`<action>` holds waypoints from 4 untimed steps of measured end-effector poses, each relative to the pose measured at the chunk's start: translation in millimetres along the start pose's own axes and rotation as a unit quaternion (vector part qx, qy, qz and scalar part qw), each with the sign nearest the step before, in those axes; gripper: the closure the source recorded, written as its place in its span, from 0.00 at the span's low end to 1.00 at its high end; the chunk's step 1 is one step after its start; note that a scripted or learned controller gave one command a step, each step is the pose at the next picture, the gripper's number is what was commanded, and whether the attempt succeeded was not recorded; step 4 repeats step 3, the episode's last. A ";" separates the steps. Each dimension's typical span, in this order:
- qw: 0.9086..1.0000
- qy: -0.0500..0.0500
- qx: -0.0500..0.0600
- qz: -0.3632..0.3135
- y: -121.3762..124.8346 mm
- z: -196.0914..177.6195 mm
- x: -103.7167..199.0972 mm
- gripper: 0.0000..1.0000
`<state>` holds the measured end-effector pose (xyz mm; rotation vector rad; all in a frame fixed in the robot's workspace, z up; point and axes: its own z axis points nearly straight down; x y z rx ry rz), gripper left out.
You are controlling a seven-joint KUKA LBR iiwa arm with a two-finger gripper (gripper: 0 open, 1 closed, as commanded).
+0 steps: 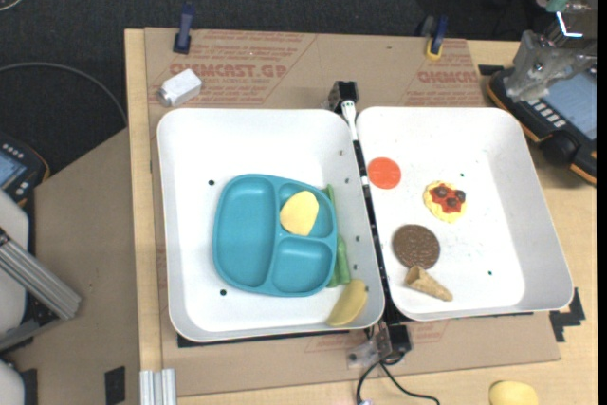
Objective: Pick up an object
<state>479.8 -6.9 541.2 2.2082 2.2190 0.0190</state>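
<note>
- Candidate objects are all lying loose in the bins; none is sitting lifted, so the pick is reading as not yet done.
- Right bin (507,156): an orange disc (384,173), a small pizza-like piece (446,200), a brown round cookie (416,246) and a tan wedge (429,284) are resting apart from one another, the wedge just beside the cookie.
- Left bin (180,204): a teal divided plate (248,242) is carrying a yellow lump (300,213); a yellow banana-like piece (349,303) is lying off the plate's corner, against the bin wall.
- Jaws: I cannot tell whether they are standing wide or narrow, so I am placing nothing relative to them; nothing is showing as gripped.
- A grey cabled fixture (550,71) is sitting past the right bin's far corner, well apart from every object; I cannot tell what it is.
- Judgement: the approach, the closing and the lift are all remaining.
- The desk (237,62) is also bearing a small white block (180,87) outside the bins.
</note>
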 end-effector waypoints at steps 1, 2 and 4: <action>1.000 -0.001 0.016 0.003 -4.1 145.2 11.3 1.00; 1.000 0.001 0.002 0.000 -0.4 43.2 48.1 1.00; 1.000 -0.001 0.015 0.004 -4.1 159.8 42.5 1.00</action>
